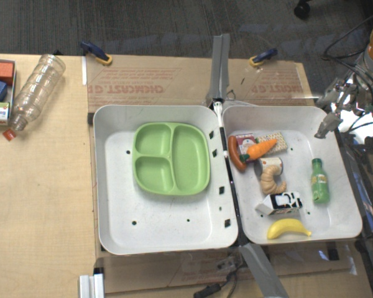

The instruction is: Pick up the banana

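Banana (288,230) near right bin's (351,225) front wall, gripper (326,128) grip state indiscernible

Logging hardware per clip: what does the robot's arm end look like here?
At the frame's right edge, a grey metal claw with angular silver-grey links tapers to a slim tip. Thin dark cables loop behind it, and a patch of orange shows above, by the corner.

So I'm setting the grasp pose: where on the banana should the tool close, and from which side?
Grip the banana at its thick middle, coming straight down, fingers closing across its short width. It lies flat, long axis left-right, near the right bin's front wall, with the small carton close behind.
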